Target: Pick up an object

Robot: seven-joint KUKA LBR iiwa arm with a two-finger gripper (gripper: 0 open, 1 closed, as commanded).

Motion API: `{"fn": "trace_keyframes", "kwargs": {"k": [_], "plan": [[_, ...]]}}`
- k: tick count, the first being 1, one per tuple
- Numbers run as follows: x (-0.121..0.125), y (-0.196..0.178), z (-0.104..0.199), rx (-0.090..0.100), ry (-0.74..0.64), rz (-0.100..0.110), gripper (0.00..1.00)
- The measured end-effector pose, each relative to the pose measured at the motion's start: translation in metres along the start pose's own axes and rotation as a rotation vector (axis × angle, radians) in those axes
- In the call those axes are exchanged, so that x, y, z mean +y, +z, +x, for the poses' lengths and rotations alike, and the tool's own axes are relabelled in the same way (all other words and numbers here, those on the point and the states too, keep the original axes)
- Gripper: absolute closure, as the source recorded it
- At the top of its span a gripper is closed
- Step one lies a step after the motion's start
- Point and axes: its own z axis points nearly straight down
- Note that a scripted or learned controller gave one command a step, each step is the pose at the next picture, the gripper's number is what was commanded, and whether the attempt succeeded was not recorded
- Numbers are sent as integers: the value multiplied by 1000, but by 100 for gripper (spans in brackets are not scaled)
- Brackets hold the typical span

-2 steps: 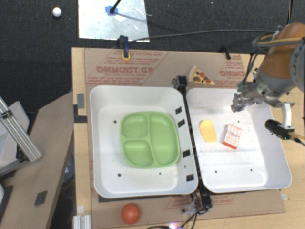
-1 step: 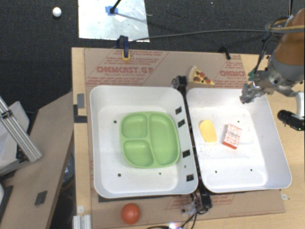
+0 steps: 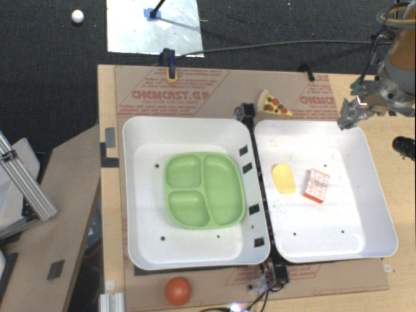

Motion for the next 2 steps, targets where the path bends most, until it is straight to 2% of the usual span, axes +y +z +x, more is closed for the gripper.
{"fn": "trace_keyframes", "kwargs": {"k": [2], "plan": [[-7,31,100,3,-3,7,100]]}}
